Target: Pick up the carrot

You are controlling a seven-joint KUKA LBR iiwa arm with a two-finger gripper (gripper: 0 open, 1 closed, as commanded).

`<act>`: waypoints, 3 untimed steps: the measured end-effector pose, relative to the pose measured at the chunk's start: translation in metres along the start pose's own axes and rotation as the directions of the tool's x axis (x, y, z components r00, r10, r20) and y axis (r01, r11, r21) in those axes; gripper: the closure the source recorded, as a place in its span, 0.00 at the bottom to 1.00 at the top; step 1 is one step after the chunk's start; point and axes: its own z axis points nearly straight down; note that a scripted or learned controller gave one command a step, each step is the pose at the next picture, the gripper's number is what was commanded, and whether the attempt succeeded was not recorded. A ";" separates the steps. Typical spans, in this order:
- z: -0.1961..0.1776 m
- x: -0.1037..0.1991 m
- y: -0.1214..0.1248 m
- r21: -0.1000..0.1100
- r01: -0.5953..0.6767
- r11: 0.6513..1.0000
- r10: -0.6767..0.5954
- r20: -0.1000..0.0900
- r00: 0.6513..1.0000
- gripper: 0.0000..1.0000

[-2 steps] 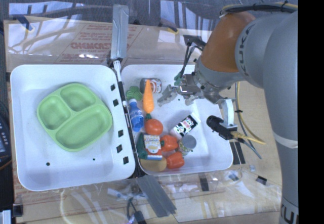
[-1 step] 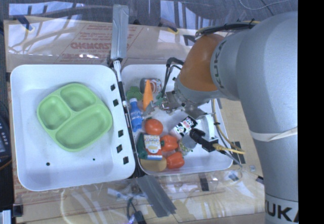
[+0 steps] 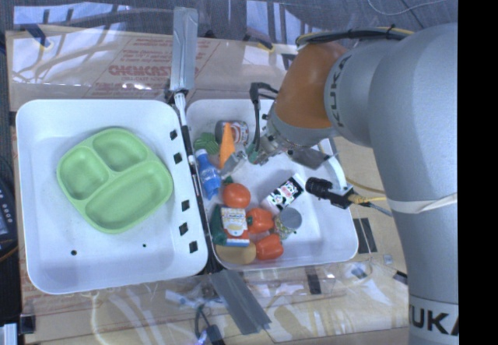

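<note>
in rt bin, carrot [image 3: 226,144] long axis near upright, end effector [image 3: 253,150] beside it, open/shut unclear

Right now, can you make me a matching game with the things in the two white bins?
Things:
1. divided plate
2. carrot
3. blue bottle
4. small carton

Descriptions:
A. orange, near the gripper
B. black and white, in the right bin
C. green, in the left bin
D. lying by the wall between the bins

Pairs: 1-C, 2-A, 3-D, 4-B

"KUKA" on arm base [image 3: 430,322]; red "CHICKCAST"-like print on cardboard [image 3: 140,69], unclear.
</note>
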 end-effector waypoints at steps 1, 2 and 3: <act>0.002 -0.011 0.023 0.023 0.151 0.988 -0.150 -0.013 0.989 0.00; -0.007 -0.009 0.028 0.010 0.158 0.987 -0.158 -0.008 0.987 1.00; -0.098 0.010 0.073 0.004 0.107 0.994 -0.107 -0.015 0.994 1.00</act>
